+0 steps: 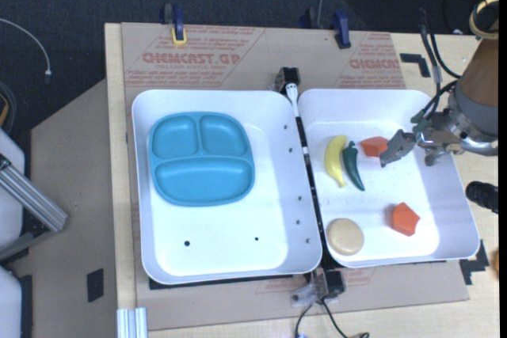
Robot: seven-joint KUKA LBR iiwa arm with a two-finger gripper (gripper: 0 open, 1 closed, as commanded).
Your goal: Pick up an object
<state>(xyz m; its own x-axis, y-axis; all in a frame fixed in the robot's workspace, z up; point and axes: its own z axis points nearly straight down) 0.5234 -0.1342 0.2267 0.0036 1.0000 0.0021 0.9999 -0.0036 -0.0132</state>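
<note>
Evidently the loose items are gathered in the right-hand shallow white bin [444, 119] so that the arm, which enters from the right, can reach any of them without crossing the divider. A yellow plastic banana [335, 161] lies near the bin's left wall with a dark green pepper-shaped piece [352, 167] touching its right side; a flat orange-red block [373, 146] sits just right of them, a second orange-red chunky block [405, 218] rests nearer the camera, and a round beige bun-like disc [345, 235] occupies the near left corner. Over in the left white bin [238, 249] a light blue compartment tray [203, 159] lies alone, well apart from the pickable things. Both bins sit on the brown bench [238, 51]. Reaching in low over the far right part of the right bin, the grey arm [483, 103] carries its end effector [412, 146] with two dark fingers spread apart and released, one tip just beside the flat orange-red block, nothing between them. That block looks like the likeliest target, though this is only a judgement from where the tips hang.
</note>
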